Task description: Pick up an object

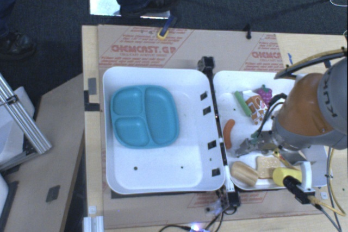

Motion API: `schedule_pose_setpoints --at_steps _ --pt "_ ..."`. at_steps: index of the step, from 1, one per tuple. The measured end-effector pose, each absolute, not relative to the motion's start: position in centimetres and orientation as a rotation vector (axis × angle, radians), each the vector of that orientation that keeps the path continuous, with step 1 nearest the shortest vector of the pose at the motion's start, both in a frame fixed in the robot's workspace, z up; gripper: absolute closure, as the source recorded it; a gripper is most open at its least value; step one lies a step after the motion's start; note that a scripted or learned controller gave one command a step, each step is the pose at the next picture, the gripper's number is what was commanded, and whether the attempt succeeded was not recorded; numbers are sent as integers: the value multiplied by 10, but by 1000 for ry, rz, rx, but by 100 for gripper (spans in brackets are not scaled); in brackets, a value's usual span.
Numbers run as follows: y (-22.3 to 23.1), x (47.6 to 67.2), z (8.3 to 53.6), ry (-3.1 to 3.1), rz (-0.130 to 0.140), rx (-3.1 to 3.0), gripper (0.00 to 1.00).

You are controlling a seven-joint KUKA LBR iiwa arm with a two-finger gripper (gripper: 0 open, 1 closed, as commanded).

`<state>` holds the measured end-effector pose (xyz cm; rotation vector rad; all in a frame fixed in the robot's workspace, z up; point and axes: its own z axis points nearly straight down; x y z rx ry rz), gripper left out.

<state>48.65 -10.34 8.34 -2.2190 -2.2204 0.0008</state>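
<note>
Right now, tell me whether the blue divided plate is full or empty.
Empty: all three compartments of the blue divided plate show bare blue, in the left bin.

I take the divider (213, 117) btwn the two bins as my ref. Left of it: left bin (136, 176), w/ a sectioned tray (144, 116) lying in its left-centre part, well apart from the divider. Right of it: right bin (228, 84). In that bin a sausage (228, 133) lies just beside the divider; a bread roll (244, 173) sits near its front end, a cracker (266, 165) right of the roll. Farther back-right I see a packet (254, 106) and grapes (265, 93). Arm (310, 111) reaches over the right bin's right part; gripper (249, 145) is right of the sausage.
</note>
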Motion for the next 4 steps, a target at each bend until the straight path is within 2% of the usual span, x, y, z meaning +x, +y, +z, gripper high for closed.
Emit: schedule_pose_setpoints --at_steps 1,3,4 --pt "-104 488 95 -2224 -4 -2222 100" --pt "-107 483 218 -2231 -7 -2221 100" --pt "-107 484 225 -2228 -3 -2219 100"
